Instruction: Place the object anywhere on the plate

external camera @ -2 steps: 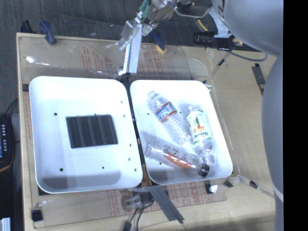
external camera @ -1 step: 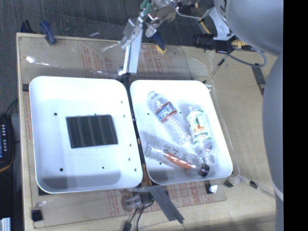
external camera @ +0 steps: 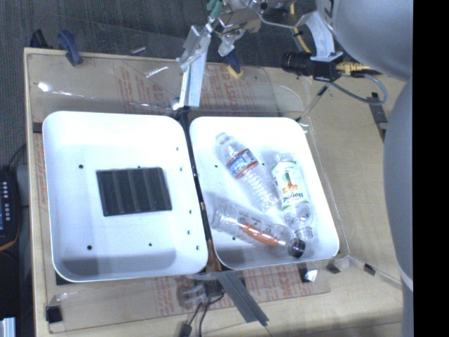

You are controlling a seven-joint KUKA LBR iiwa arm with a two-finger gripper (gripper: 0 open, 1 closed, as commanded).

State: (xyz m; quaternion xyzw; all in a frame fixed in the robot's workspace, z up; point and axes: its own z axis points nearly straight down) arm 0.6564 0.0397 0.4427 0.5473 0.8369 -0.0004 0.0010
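**Claw high at the far edge, bottles lying in the right bin**

Claw [external camera: 226, 21] up at twelve o'clock, above the far rim of the table [external camera: 351, 286], beyond both bins. Nothing visible between the fingers; spread or pressed together impossible to tell from this angle. Grey arm [external camera: 365, 20] filling the one-to-two o'clock corner, black cylindrical fitting and cables hanging just beneath it.

Left bin [external camera: 63, 153] at nine o'clock, holding a dark ribbed rectangular plate [external camera: 133, 191] flat near its middle. Right bin [external camera: 319, 181] at three o'clock, touching the left one along a dark seam.

Three clear plastic bottles inside the right bin:
- blue-labelled bottle [external camera: 244, 168], lying diagonally, cap toward eleven o'clock, at the bin's middle.
- green-and-white-labelled bottle [external camera: 290, 195], just beside the first on its three o'clock side, lying roughly lengthwise, touching or nearly so.
- orange-marked bottle [external camera: 252, 232] at the bin's six o'clock edge, lying crosswise, dark cap toward four o'clock.

All three well apart from the plate, in the other bin. Blue clamp [external camera: 69, 46] at the table's ten o'clock corner.
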